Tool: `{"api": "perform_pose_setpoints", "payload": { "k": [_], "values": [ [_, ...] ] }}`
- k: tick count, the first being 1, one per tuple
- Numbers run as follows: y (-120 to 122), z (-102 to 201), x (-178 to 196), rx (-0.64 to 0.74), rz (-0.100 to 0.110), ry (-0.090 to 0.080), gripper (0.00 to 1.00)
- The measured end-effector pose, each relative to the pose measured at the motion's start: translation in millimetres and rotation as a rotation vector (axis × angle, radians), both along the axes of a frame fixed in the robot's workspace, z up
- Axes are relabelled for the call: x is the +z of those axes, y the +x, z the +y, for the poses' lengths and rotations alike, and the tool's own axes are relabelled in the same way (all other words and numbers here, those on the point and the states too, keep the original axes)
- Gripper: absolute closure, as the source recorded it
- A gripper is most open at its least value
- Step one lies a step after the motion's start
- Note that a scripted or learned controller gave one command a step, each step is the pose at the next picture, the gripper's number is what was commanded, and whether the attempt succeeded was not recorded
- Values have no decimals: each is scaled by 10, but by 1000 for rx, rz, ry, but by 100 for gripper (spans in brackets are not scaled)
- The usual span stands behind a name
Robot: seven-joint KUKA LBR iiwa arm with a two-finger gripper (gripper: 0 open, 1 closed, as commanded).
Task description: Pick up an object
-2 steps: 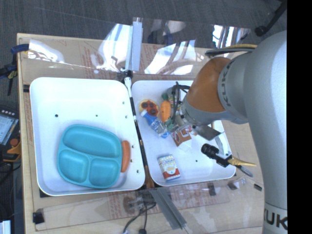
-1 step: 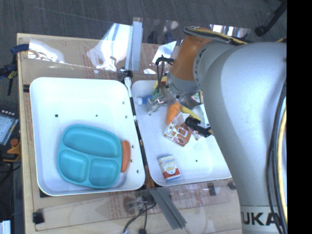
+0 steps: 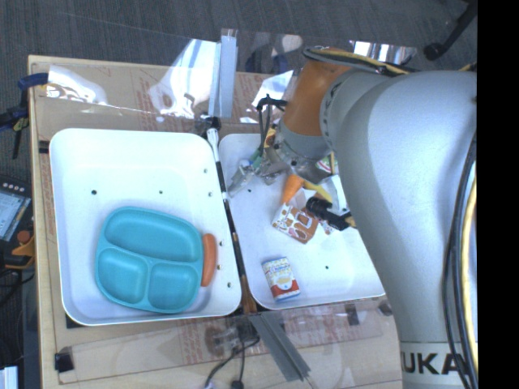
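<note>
My gripper (image 3: 243,174) hangs low over the far left part of the right bin (image 3: 357,278), close to the wall between the two bins. Nothing shows in it. Just to its right lies an orange carrot-shaped piece (image 3: 290,189). Nearer than that lies a brown and white snack packet (image 3: 295,222). A small printed can (image 3: 280,278) lies on its side near the front of the same bin. The grey arm with its orange band (image 3: 308,104) hides the right side of this bin.
The left bin (image 3: 122,160) holds a teal divided plate (image 3: 150,259) at its front, with an orange sausage (image 3: 208,259) lying against the plate's right rim. Clear plastic bags (image 3: 182,83) lie on the bench behind the bins.
</note>
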State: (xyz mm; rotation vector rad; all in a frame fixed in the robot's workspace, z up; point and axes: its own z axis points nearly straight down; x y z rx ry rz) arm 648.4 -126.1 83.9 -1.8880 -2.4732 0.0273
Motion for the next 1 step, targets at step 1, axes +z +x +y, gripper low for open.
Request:
{"api": "perform_pose_setpoints", "payload": {
  "k": [1],
  "values": [
    [-833,-156,74,65,-31,-2,0]
  ]
}}
